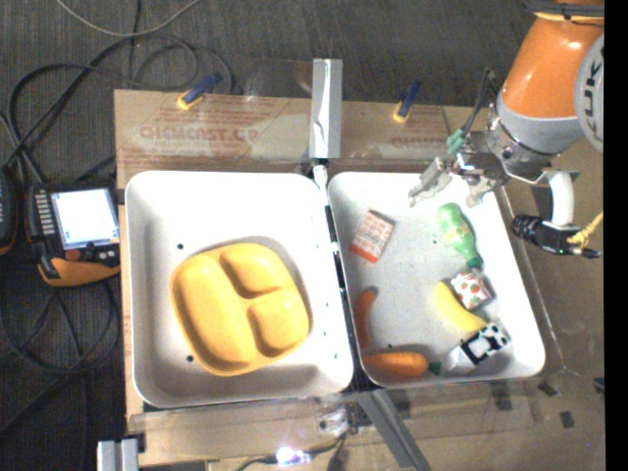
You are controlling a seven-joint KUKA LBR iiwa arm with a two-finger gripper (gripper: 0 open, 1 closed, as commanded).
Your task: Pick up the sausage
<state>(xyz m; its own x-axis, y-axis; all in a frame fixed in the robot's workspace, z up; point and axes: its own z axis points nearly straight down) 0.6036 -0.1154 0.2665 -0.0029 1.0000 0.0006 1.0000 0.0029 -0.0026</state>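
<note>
The sausage (364, 318) is a slim red-orange link lying lengthwise near the left wall of the right bin (412, 263), toward the front. My gripper (450, 186) hangs over that bin's back right part, well away from the sausage and just behind a green bottle (459, 232). Its fingers (426, 184) are spread open, and nothing is between them.
The right bin also holds a red-and-white packet (372, 235), a banana (457, 308), a small printed box (471, 287), a black-and-white cube (486, 343) and a carrot (395, 363) just in front of the sausage. A yellow divided plate (240, 307) lies in the left bin (157, 214).
</note>
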